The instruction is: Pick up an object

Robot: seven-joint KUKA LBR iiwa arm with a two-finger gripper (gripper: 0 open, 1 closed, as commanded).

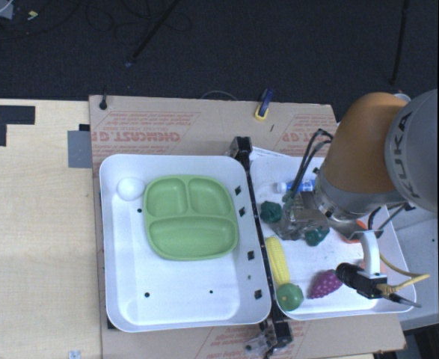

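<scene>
Gripper, jaw state impossible to tell, low among dark green toys mid right bin; crowding risking a slipped, empty grasp.

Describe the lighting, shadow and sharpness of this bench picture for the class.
Camera view: light is even and soft; the left bin looks bright white with no harsh glare. The floor behind the bench is very dark. The arm throws dim shade on the right bin beneath it. The whole image is slightly soft, so the print on the cardboard reads fuzzy, and the small toys by the gripper blur together.
</scene>
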